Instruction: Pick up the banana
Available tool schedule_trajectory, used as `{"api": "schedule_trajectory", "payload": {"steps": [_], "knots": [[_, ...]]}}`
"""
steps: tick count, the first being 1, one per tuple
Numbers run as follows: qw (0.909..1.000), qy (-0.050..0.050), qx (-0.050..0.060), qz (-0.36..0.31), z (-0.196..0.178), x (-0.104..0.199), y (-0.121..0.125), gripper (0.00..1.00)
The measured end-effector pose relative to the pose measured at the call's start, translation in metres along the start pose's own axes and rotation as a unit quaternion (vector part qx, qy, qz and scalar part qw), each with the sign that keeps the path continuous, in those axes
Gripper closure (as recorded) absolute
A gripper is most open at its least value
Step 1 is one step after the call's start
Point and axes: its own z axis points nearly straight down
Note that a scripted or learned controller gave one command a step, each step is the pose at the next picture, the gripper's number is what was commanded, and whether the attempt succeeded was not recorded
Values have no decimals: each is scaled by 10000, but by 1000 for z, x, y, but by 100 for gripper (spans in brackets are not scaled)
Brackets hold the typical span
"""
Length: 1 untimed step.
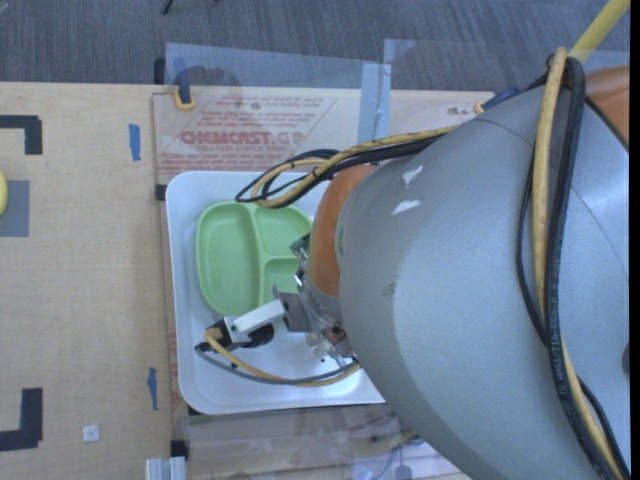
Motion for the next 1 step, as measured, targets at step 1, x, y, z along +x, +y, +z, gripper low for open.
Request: {"api": "schedule_trajectory", "payload": {"steps": [1], "knots": [[9929,-49,-16,1184,19,58,-16,100]]}}
